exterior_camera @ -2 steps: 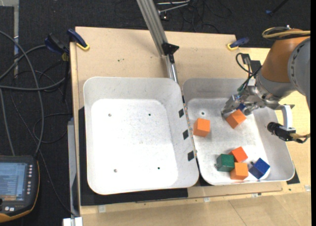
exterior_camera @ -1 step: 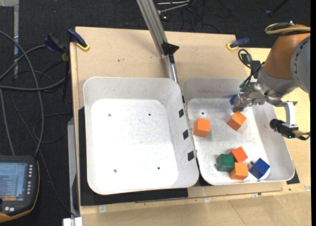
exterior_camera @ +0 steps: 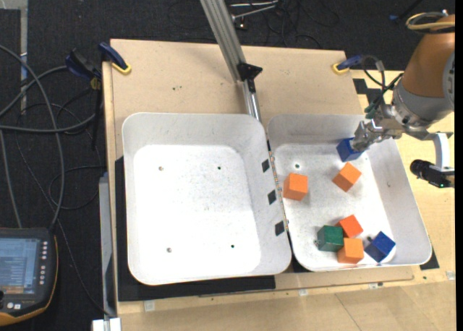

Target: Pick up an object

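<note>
- While the arm [exterior_camera: 427, 76] reaches in from the right, its gripper [exterior_camera: 364, 136] sits over the upper right part of the right bin [exterior_camera: 405, 199].
- Blue block [exterior_camera: 348, 150] is right at the gripper tips, touching or just under them; can't tell if the tool is clenched on it or released, tips too small and blurred.
- Blue block looks slightly tilted, near the bin's back right wall.
- Orange block [exterior_camera: 347, 176] lies just below the blue one, apart from it.
- Another orange block [exterior_camera: 295, 186] sits near the bin's left wall, mid-height.
- Cluster at the bin's lower right: green block [exterior_camera: 330, 238], orange block [exterior_camera: 351, 225] touching its upper right, orange block [exterior_camera: 351, 250] just beside the green one's lower right, second blue block [exterior_camera: 380, 246] at the far right of the cluster.
- Left bin [exterior_camera: 145, 134] lies beside the right bin, edges meeting in the middle.
- Both bins rest on a tan board [exterior_camera: 181, 76].
- Metal pole [exterior_camera: 221, 19] slants down from the top to the bins' shared edge.
- Handheld screen unit [exterior_camera: 22, 272] lies at the lower left, off the board.
</note>
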Robot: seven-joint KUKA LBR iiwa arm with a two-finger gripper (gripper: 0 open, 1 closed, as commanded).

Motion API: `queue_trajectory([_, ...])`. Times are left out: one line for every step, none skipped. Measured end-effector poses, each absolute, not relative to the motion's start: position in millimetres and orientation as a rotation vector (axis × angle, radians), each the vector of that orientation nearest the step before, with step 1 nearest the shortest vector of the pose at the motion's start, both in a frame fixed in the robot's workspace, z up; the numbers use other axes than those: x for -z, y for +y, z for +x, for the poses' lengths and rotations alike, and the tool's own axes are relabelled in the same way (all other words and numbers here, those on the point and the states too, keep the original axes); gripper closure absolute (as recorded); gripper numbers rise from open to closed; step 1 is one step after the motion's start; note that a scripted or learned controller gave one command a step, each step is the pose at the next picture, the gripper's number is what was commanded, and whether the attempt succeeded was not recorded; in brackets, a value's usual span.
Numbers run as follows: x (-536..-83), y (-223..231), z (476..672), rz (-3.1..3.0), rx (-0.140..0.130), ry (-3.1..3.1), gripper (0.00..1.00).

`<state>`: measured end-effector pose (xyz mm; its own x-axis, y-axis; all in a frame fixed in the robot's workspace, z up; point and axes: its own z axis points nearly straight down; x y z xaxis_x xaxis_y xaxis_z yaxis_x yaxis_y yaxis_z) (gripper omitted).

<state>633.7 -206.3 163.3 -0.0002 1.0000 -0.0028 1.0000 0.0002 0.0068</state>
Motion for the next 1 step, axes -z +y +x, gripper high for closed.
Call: queue_trajectory([-208.4,-211.6,636.1,2.214,-0.005,2.218,1.00])
